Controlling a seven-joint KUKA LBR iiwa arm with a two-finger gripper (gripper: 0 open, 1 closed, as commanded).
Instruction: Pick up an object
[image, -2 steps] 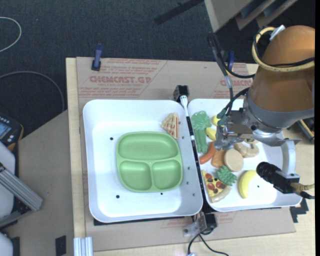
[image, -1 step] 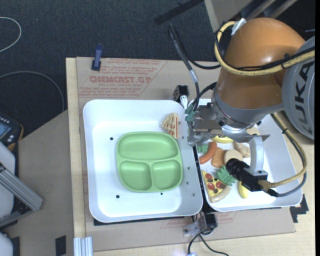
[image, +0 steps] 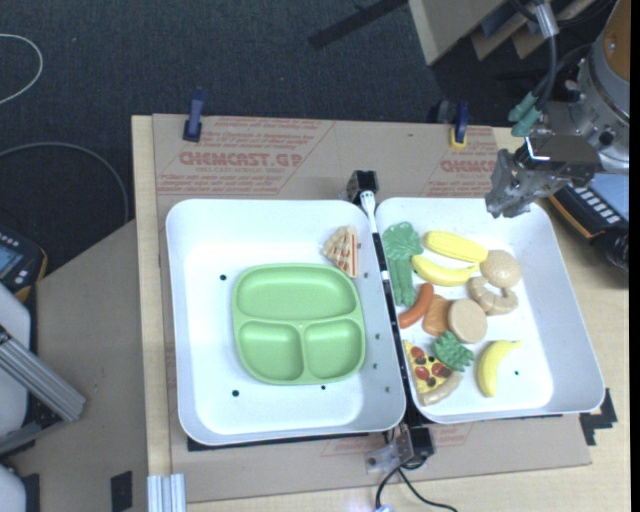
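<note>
Over on the left, the left bin (image: 190, 330) holds a green divided plate (image: 298, 322) and a toy sandwich wedge (image: 342, 249) at its far right corner; the right bin (image: 560, 300) carries the crowded pickings: lettuce (image: 402, 255), two bananas (image: 455, 256), a sausage (image: 416, 305), mushrooms (image: 495, 280), a pizza slice (image: 432, 370), another banana (image: 494, 365); above that bin's far right corner hangs the hand (image: 512, 190), and I cannot tell how it is set; the pieces touch one another, so a descent could nudge neighbours or close on two at once; cardboard covers the worktop (image: 300, 150), clamped at the far edge; dark carpet and cables lie beyond.
</note>
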